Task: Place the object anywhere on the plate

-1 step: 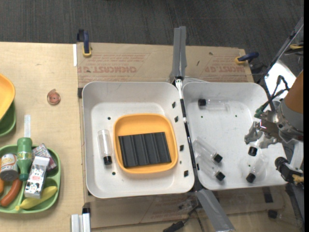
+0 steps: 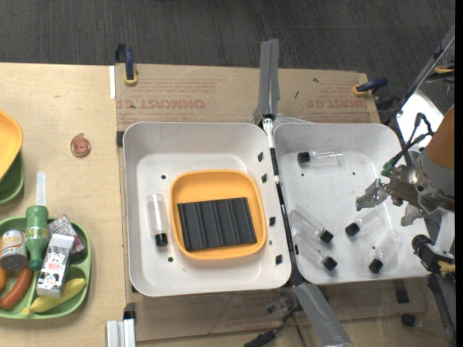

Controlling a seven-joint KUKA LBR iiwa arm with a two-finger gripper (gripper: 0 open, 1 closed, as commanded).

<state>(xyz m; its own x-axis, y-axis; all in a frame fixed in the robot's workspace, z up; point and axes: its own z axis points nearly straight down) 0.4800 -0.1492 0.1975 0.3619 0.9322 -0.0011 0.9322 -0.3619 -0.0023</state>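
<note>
An orange plate lies in the left bin, and a black ridged block rests flat on it. A clear vial with a black cap lies just left of the plate on the bin floor. The right bin holds several more clear black-capped vials, one near the back and others toward the front. My gripper hangs over the right bin's right side, just above a vial. No object can be made out in it.
The arm's wrist and cables crowd the right bin's right edge. A grey divider post stands between the bins at the back. Left of the bins, a green tray of toy food and a yellow bowl sit on the wooden table.
</note>
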